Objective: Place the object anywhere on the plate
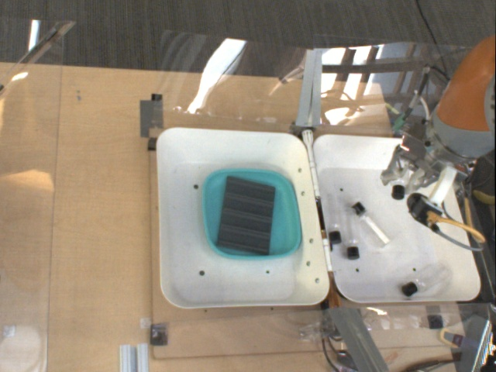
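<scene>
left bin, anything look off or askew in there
Nothing stands out. The dark ridged block lies flat on the teal plate in the left bin, turned slightly against the plate's edges but fully within them. No spill or damage shows.

The arm (465,91) runs off the right edge; its claw (418,178) is a tangle too small to read, fingers indistinguishable.
</scene>
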